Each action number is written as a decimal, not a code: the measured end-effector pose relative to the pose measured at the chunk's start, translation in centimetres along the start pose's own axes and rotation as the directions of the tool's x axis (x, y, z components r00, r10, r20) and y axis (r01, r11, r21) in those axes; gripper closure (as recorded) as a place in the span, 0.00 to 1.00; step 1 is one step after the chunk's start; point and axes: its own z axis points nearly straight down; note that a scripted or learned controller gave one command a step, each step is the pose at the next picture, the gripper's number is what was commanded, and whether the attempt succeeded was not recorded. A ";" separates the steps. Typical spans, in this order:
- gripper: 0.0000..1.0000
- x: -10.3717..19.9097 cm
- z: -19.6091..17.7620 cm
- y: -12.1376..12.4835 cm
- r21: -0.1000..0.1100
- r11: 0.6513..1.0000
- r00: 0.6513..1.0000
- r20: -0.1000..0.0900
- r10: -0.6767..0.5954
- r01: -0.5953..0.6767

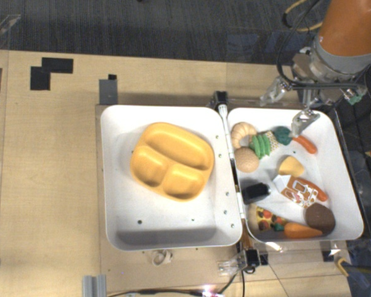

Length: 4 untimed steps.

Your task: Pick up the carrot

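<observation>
1. Camera view, the bins: two shallow white bins sit side by side. The left bin (111,184) bears a large yellow moulded tray (171,159) and little else. The right bin (352,197) is crowded with toy food.

2. Camera view, the carrot: a carrot (302,143) with an orange body and a dark green top lies near the far edge of the right bin, its green end pointing toward a green corn-like vegetable (261,144). A second orange carrot-like piece (298,231) lies along the near wall, beside a brown rounded item (320,216); which one is meant I cannot tell.

3. Camera view, the gripper: the gripper (304,120) hangs just above the far carrot. Its fingers (302,122) look close together with nothing visible between them; I judge it clenched and empty.

4. Progress: the carrot rests on the bin floor, not yet grasped. The approach seems made; opening, descending, closing and lifting all remain.
</observation>
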 end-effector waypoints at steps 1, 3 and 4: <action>0.00 -3.2 9.9 2.2 -0.014 0.867 0.867 -0.002 -0.499 0.499; 0.00 1.7 6.3 1.0 -0.006 0.444 0.444 0.004 -0.896 0.896; 0.00 2.2 1.1 -2.3 -0.004 0.376 0.376 0.003 -0.927 0.927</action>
